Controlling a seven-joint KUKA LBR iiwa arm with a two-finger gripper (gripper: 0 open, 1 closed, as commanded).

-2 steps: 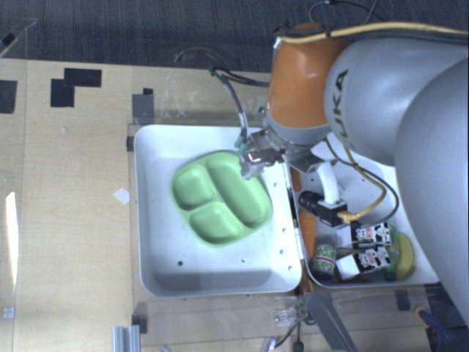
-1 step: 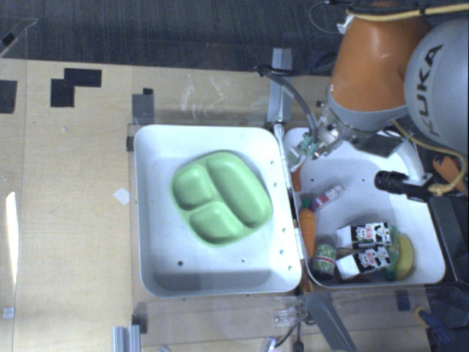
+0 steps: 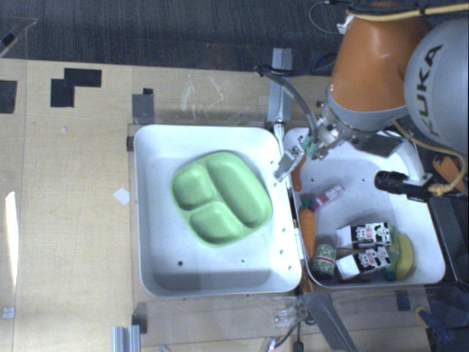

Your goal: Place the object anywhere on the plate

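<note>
A green plate [image 3: 220, 195] with three compartments lies in the middle of the left white bin [image 3: 157, 270]. My gripper [image 3: 288, 163] hangs over the wall between the two bins, just right of the plate's upper right edge. An orange carrot [image 3: 308, 232] lies along the left wall of the right bin [image 3: 432, 270], and its upper end reaches up to just below the gripper. Nothing rests on the plate.
The right bin also holds a small pink and white tube [image 3: 328, 194], a can [image 3: 323, 258], two black and white cartons [image 3: 364, 235] and a banana [image 3: 404, 254]. The arm's orange band [image 3: 374, 57] looms over the right bin's far side.
</note>
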